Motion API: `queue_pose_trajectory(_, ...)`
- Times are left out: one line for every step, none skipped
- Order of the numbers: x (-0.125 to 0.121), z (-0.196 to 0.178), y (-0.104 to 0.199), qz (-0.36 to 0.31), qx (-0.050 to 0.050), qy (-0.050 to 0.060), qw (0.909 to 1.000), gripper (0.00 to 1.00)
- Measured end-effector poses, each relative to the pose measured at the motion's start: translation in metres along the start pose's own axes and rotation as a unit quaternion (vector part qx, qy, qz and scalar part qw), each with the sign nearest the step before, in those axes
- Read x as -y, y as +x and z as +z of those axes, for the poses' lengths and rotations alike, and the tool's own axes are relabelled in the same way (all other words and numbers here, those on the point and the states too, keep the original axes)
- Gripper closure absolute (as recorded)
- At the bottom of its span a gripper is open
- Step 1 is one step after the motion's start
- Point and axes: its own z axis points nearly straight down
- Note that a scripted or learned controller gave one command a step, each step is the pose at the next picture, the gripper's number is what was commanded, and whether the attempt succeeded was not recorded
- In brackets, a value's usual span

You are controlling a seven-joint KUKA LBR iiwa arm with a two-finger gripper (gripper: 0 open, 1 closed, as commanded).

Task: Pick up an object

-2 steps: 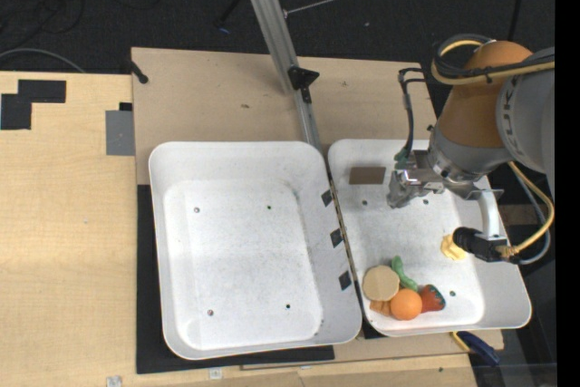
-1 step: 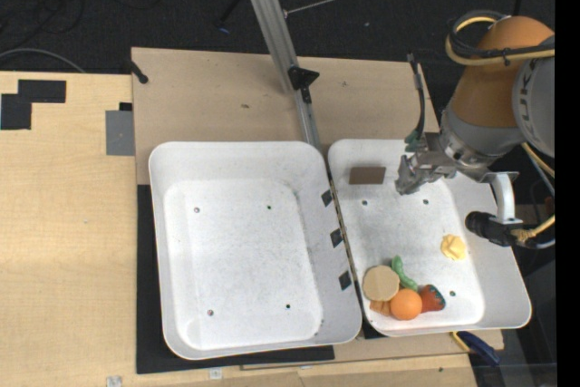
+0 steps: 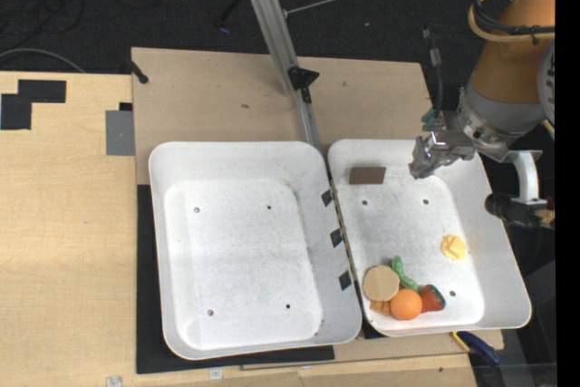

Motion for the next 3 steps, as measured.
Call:
queue_pose_trajectory(-0.011,-0.005,0.052,-0.002,-0.001,0.002,1.0000,1.00)
queue_pose_trajectory(-0.029,-0.005,0.108,-0.002,-0.001,0.002,1.0000,1.00)
queue_pose_trajectory(-0.044,-0.004,0.158,-0.001,-0.001,0.002,1.0000,1.00)
